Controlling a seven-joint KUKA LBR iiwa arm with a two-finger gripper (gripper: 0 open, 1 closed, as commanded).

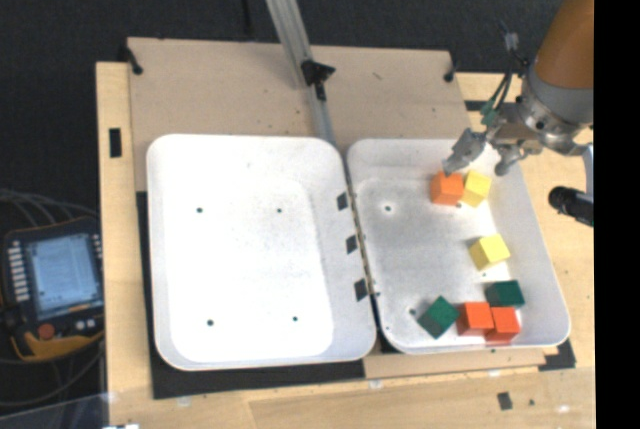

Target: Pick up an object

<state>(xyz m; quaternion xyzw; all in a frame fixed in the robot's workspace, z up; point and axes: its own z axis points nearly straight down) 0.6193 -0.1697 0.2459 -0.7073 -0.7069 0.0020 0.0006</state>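
The pincer (487, 152) hangs spread wide at the right bin's (400, 167) one o'clock corner, just above an orange block (447, 188) and a yellow block (477, 187), apparently lined up to grab one.

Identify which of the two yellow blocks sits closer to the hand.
The upper yellow block, touching the orange block just below the hand. The other yellow block lies alone mid-bin.

Two bins sit side by side on the worktop (250, 97). The right bin (400, 247) holds seven blocks: two touching near its far edge (459, 188), one mid-right (489, 251), four clustered at its near edge (475, 313).
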